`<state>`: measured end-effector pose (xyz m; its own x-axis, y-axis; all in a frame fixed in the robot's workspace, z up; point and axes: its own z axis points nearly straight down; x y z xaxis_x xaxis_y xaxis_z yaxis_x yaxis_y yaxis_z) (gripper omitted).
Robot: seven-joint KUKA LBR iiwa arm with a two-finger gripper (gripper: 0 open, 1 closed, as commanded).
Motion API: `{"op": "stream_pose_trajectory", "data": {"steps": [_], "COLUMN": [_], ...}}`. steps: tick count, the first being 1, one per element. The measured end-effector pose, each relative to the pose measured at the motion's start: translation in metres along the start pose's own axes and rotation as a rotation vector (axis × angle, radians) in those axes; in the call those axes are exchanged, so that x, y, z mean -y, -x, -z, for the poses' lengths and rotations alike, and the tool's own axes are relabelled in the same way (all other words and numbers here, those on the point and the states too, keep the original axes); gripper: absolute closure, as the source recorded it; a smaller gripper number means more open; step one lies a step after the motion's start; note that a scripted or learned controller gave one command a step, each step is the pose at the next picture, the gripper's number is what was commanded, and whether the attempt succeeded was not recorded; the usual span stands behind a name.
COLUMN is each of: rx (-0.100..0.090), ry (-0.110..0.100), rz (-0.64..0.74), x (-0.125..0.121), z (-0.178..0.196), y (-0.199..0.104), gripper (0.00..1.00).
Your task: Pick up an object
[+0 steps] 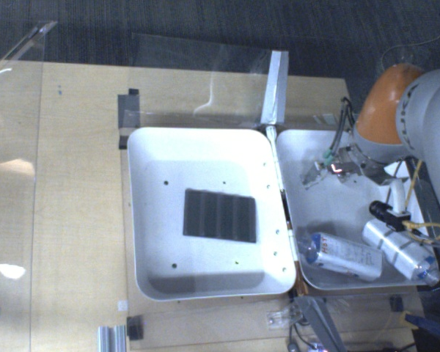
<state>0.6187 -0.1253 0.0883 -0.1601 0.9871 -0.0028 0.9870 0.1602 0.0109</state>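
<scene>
White plastic bins sit side by side on the tabletop: the left bin [136,218] holds a dark ribbed slab [220,215] lying flat in its middle. The right bin [315,211] holds a white tube [345,254] and a white bottle [396,248], both lying towards the tabletop's near right corner. The gripper [319,173] hangs over that bin's far side, apart from both, and from here I cannot tell whether its jaws are open or closed.

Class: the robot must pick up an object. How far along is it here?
Done: the gripper is positioned over the right bin. In hand: nothing visibly lifted. Left: the grasp and lift; a labelled tube and a white bottle lie on that bin's floor, a dark ribbed pad in the left bin.
</scene>
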Motion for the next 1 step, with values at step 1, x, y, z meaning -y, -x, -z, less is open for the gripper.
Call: {"op": "stream_pose_trajectory", "data": {"steps": [1], "rx": [0.0], "ry": [-0.002], "rz": [0.079], "x": [-0.0378], "z": [0.0675], "y": [0.0555], "gripper": [0.0]}}
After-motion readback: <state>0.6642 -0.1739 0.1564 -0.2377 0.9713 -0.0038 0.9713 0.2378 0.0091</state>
